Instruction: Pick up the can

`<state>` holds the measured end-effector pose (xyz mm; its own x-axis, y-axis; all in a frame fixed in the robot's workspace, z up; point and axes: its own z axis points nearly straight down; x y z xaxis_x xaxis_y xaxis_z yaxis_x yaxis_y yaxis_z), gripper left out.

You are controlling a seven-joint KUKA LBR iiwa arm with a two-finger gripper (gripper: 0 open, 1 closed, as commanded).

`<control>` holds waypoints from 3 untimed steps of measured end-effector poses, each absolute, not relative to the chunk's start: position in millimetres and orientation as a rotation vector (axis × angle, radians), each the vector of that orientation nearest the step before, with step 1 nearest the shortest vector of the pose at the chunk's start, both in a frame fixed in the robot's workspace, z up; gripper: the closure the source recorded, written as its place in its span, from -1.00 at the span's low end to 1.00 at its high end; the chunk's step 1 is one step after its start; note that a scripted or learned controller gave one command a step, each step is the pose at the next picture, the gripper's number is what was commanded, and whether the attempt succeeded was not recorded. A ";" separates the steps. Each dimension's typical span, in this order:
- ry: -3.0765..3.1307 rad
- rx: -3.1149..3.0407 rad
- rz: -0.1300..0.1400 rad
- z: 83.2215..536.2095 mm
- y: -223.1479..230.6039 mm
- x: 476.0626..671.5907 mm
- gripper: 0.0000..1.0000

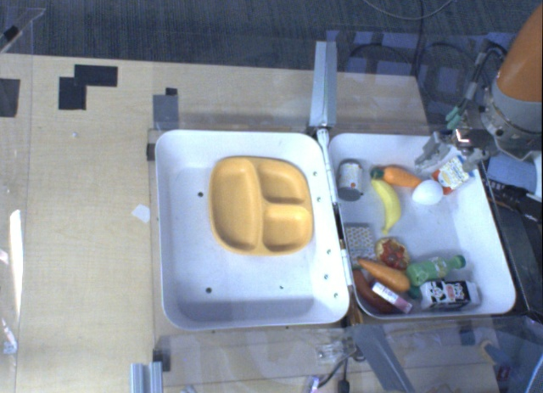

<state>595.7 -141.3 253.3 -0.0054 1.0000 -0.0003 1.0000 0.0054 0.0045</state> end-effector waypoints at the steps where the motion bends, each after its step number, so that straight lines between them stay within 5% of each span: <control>1: 2.003 2.419 0.005 192.4 -104.7 607.1 -1.00; 2: 1.484 2.769 0.004 124.7 -82.3 610.8 -1.00; 3: 1.176 2.911 0.005 149.0 -158.7 611.1 -1.00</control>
